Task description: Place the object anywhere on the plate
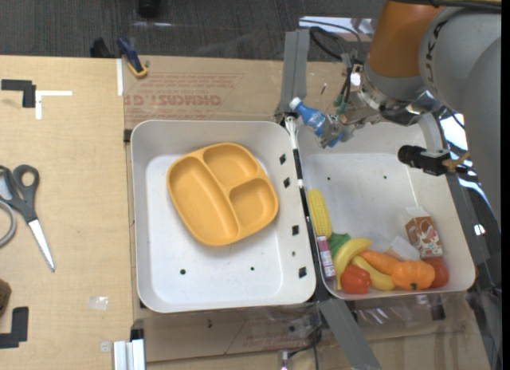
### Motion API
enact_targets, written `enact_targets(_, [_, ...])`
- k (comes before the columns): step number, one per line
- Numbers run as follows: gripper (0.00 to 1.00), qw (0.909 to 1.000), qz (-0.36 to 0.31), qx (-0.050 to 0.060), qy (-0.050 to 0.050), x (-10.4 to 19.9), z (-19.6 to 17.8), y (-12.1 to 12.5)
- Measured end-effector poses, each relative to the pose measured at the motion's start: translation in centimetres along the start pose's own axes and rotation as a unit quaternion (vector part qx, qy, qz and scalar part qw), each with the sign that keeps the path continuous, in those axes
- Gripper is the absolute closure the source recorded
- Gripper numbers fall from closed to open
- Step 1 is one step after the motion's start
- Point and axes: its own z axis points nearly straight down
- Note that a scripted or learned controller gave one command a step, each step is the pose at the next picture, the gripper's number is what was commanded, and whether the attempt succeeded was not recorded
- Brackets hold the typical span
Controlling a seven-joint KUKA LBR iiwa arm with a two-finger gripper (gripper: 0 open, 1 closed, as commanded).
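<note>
Two white bins sit side by side on the bench, the left bin well to the gripper's lower left, the right bin directly below the gripper. The grey arm with its orange band reaches in from the right, and its gripper hovers over the right bin's upper left corner, fingers closed on a small blue bottle that sticks out to the left. The yellow divided plate lies in the left bin, well apart from the gripper. Far below the gripper, toy foods cluster along the right bin's lower edge: corn, banana, carrot, tomato, and a small carton.
</note>
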Motion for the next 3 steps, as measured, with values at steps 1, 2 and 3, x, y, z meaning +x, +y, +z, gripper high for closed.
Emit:
enact_targets(1, [1.0, 1.0, 0.001, 0.0, 0.001, 6.9, -3.8, -8.2])
enact_targets(2, [1.0, 0.9954, -0.096, 0.0, 0.0, 13.6, -4.5, -6.5])
enact_targets(3, [0.0, 0.9954, -0.096, 0.0, 0.0, 13.6, -4.5, -6.5])
